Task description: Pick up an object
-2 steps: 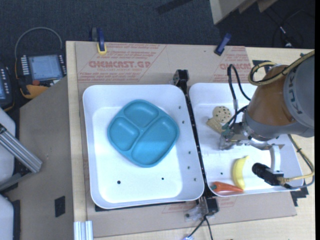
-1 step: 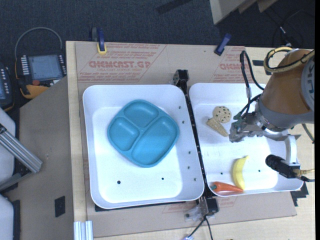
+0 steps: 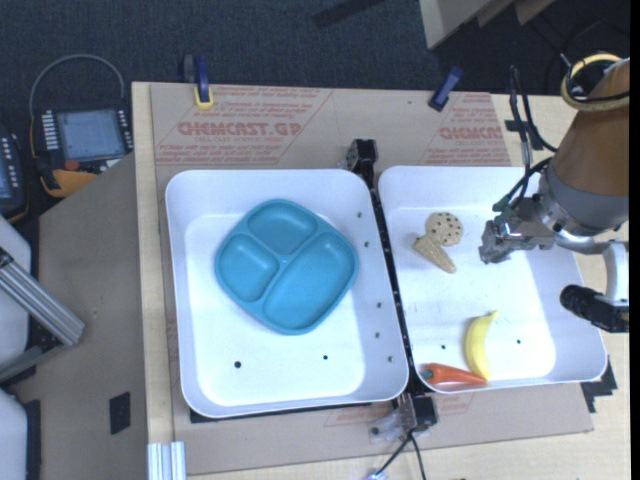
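Camera view, gripper [image 3: 497, 249] near ice-cream cone [image 3: 438, 239]

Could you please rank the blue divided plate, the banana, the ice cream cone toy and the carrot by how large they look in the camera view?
1. Blue divided plate, by far.
2. Banana.
3. Ice cream cone toy, close to the banana, so unsure.
4. Carrot, partly hidden by the bin's rim.

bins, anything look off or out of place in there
Nothing looks spilled or broken. The blue divided plate lies turned askew in the left bin. In the right bin, the carrot sits wedged against the near rim beside the banana.
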Tool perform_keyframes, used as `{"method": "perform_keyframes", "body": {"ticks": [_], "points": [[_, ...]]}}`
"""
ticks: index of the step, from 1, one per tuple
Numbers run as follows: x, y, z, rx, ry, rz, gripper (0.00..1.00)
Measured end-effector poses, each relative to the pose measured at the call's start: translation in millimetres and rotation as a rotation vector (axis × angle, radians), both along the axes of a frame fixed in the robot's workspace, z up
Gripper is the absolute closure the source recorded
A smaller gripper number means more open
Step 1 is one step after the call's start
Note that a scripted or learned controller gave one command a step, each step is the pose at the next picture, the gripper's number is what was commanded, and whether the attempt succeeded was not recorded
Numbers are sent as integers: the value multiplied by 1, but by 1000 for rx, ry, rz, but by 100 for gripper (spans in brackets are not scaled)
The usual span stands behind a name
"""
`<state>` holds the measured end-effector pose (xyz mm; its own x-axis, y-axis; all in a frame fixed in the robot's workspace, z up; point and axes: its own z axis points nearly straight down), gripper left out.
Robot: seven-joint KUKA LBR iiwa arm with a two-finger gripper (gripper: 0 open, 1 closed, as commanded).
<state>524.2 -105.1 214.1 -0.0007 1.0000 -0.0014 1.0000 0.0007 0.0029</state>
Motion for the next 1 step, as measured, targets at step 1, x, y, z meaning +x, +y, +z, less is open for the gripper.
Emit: {"method": "perform_keyframes", "body": {"ticks": [1], "points": [[1, 0, 51, 0, -1, 0, 100]]}}
